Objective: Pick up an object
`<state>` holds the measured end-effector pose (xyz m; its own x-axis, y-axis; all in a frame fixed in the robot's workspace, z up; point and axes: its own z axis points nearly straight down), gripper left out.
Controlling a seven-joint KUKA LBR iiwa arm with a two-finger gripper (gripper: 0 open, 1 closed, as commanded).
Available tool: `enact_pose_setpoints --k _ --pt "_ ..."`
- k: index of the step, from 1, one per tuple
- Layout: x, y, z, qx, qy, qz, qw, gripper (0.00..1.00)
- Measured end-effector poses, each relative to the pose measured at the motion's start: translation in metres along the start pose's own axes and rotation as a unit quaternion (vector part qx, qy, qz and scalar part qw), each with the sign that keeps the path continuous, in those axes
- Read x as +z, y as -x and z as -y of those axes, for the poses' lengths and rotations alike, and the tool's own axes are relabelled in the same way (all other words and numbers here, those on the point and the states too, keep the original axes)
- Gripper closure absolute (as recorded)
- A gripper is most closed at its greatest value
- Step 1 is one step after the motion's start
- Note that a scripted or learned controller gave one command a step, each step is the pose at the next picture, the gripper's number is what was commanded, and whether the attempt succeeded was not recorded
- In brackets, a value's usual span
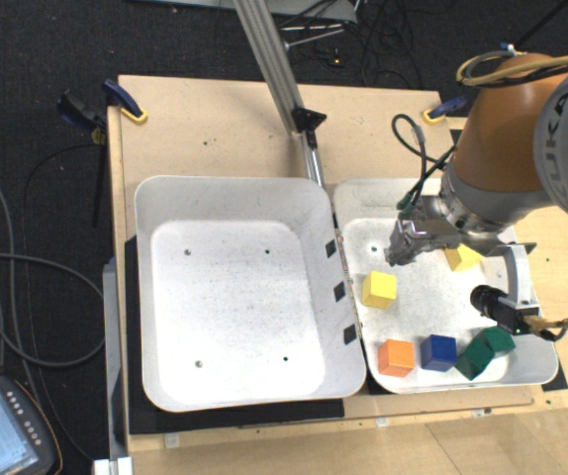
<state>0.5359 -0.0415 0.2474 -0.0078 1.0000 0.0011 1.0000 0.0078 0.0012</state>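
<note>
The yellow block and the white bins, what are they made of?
The yellow block looks like painted wood or foam: flat matte faces, no shine. The white bins look like thin moulded plastic, with rounded corners and a smooth, speckled floor.

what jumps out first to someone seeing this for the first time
The big grey and orange arm reaching in from the right, its claw low over the right bin. Below it lie bright blocks: a yellow block, orange block, blue block and green block.
</note>
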Motion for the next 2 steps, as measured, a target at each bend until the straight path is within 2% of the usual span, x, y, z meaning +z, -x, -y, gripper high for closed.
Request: enact_pose_setpoints --k 1,2 --pt "0.01 -0.045 -0.019 0.0 0.0 0.0 1.0 1.0" --pt "0.009 -0.107 -0.027 0.0 0.0 0.0 1.0 1.0"
